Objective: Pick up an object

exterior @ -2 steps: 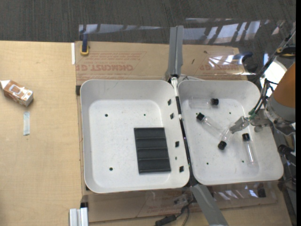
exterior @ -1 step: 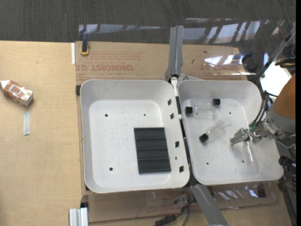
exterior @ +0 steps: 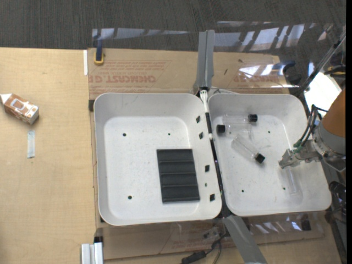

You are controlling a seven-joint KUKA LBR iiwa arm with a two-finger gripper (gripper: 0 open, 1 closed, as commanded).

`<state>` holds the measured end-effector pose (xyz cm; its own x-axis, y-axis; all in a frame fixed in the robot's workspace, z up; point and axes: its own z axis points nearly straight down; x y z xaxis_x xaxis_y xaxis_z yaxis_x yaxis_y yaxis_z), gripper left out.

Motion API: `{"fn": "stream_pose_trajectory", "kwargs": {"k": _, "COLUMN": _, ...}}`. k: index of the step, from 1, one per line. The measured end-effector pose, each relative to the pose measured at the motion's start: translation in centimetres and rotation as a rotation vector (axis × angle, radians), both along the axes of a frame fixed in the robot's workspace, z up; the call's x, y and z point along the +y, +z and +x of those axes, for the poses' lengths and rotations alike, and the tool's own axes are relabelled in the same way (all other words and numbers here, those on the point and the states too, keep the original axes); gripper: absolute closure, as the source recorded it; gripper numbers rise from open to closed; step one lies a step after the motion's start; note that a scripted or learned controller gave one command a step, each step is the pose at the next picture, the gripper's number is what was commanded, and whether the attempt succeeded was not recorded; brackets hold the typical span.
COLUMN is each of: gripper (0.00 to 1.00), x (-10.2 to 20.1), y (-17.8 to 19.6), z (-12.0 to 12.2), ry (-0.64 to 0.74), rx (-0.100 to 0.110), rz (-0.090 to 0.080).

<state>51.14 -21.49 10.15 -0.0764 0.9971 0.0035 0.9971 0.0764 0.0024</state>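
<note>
**A:** Where is the claw?

**B:** The gripper (exterior: 288, 163) sits at the right side of the frame, low over the right bin (exterior: 236, 202), near that bin's right wall. The grey arm (exterior: 334, 126) comes in from the right edge above it, with its orange band just showing at the edge.

**A:** Spread or pressed together?

**B:** I cannot tell. The metal tip is small and seen at a slant, so the gap does not read clearly. Nothing shows between the tips.

**A:** Does it touch anything?

**B:** A clear tube (exterior: 294, 185) lies on the bin floor just below the tip, running toward the lower right. Whether the tip touches it, I cannot say; it is close.

**A:** What else is in that bin?

**B:** Three more clear tubes with black caps, well apart from the claw. One tube (exterior: 248, 149) lies slanted near the middle with its cap at the lower right end. Another (exterior: 245, 117) lies at the upper middle, and a third (exterior: 226, 128) is just beside the bin's left wall.

**A:** And the other bin?

**B:** The left bin (exterior: 110, 164) holds a ribbed black block (exterior: 177, 175), lying flat, right of centre.

**A:** Outside the bins?

**B:** A small orange-and-white carton (exterior: 21, 109) rests on the wooden bench (exterior: 44, 202) at the far left.
</note>
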Motion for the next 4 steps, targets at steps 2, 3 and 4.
{"fn": "stream_pose_trajectory", "kwargs": {"k": 2, "gripper": 1.00, "x": 5.6, "y": -1.0, "z": 11.8, "ry": 0.016, "rx": 0.004, "rz": -0.005}}
{"fn": "stream_pose_trajectory", "kwargs": {"k": 3, "gripper": 1.00, "x": 10.7, "y": 12.7, "z": 14.1, "ry": -0.129, "rx": 0.004, "rz": -0.006}}
{"fn": "stream_pose_trajectory", "kwargs": {"k": 4, "gripper": 1.00, "x": 15.2, "y": 12.9, "z": 14.7, "ry": -0.218, "rx": 0.005, "rz": -0.006}}
